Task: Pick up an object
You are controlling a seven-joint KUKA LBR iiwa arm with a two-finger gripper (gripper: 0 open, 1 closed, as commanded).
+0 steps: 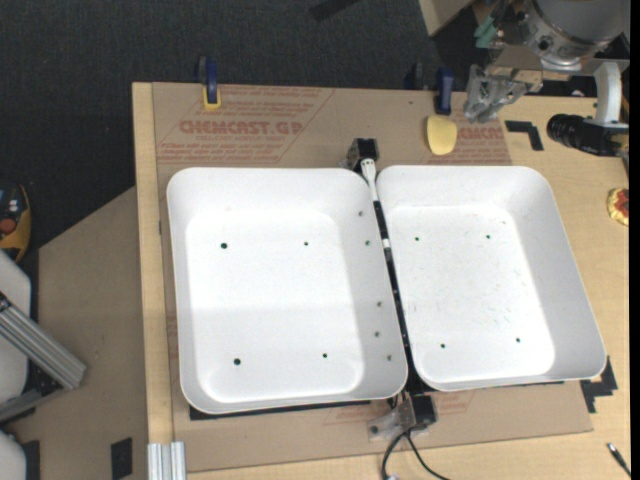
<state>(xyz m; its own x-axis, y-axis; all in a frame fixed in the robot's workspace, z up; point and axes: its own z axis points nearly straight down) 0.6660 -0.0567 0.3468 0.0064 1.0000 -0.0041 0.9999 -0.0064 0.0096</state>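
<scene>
A small pale yellow object point(441, 134) lies on the brown board just behind the far left corner of the right bin point(560, 268), outside both bins. My gripper point(488, 100) hangs at the upper right, a little behind and to the right of the yellow object, and apart from it. The left bin point(185, 268) and the right bin stand side by side in the middle of the board.
A blue and yellow clamp point(210, 82) and a blue clamp point(444, 89) grip the board's far edge. A black bracket point(363, 152) sits between the bins at the back. A red and yellow thing point(620, 205) shows at the right edge.
</scene>
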